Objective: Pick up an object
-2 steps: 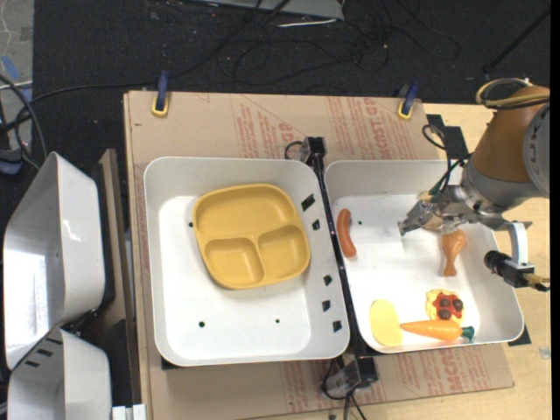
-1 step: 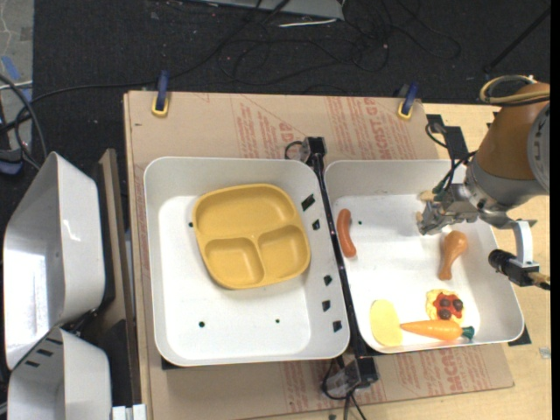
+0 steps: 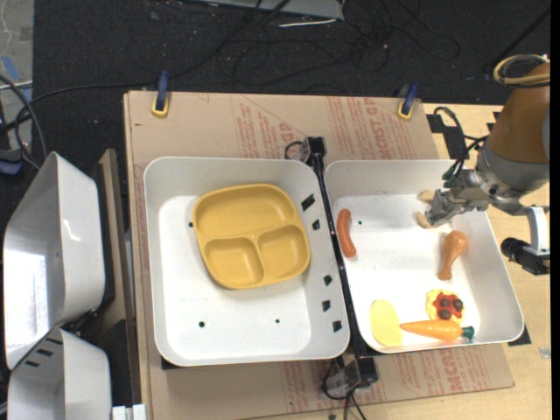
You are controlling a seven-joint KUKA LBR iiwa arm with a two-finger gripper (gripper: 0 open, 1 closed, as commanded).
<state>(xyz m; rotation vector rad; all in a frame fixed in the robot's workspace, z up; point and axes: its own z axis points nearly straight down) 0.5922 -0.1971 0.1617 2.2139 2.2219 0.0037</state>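
Observation:
The right bin (image 3: 385, 178) holds an orange-red sausage (image 3: 346, 233) near its left wall, a brown chicken drumstick (image 3: 451, 251) at the right, a yellow lemon-like piece (image 3: 384, 322) and an orange carrot (image 3: 433, 329) along the front, and a small pizza slice (image 3: 446, 304) above the carrot. My gripper (image 3: 435, 208) hangs over the back right part of this bin, just above and left of the drumstick. Nothing shows between its fingers.
The left bin (image 3: 175, 322) holds a yellow divided plate (image 3: 252, 234). A black divider with clips runs between the bins. Two yellow clamps (image 3: 160, 103) hold the cardboard base at the back. White tubs (image 3: 52, 234) stand off the bench to the left.

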